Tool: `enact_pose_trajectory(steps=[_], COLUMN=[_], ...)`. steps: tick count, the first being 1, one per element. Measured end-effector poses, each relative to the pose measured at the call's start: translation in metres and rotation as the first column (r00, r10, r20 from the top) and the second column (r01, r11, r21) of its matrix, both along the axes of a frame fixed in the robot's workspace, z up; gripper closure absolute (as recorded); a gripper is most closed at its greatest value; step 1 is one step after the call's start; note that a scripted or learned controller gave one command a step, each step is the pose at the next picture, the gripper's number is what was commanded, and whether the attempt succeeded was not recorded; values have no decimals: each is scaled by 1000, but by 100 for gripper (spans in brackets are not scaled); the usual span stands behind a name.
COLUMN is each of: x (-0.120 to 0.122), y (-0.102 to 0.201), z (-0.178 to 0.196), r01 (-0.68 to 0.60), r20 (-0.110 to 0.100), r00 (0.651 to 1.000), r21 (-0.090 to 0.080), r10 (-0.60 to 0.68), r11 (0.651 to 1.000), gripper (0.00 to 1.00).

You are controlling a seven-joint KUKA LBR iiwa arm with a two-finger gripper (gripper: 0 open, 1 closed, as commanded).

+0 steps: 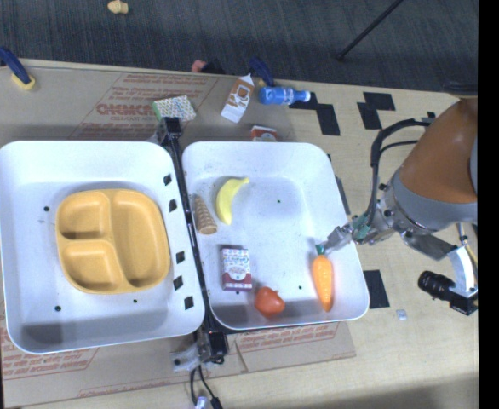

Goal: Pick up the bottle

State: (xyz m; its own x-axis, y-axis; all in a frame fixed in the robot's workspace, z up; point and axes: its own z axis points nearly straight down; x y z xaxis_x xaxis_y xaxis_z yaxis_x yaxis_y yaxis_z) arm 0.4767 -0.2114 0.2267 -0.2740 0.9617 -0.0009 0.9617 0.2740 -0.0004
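A small blue bottle (277, 95) lies on its side on the cardboard bench behind the right bin (258, 150), outside both bins. My gripper (338, 238) hangs low over the right bin's right rim, just above the green top of an orange carrot (322, 281). It is far from the bottle, about half the view nearer the front. Nothing shows in its grasp. The grey arm with its orange band (441, 164) reaches in from the right.
The right bin holds a banana (228, 198), a cone (203, 214), a red carton (235, 267) and a tomato (269, 302). A yellow divided plate (113, 239) sits in the left bin. Small cartons (237, 99) and a packet (174, 107) lie near the bottle.
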Motion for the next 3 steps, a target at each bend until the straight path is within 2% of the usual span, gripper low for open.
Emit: enact_pose_trajectory(steps=[1, 2, 3], x=[-1, 0, -1], y=[0, 0, 0], z=[-12, 11, 1], r01=[254, 20, 299], r20=[-4, 0, -4], r00=[967, 1000, 954], r21=[2, 0, 2], r10=[-254, -20, -299], r11=[967, 1000, 954], gripper=[100, 100, 100])
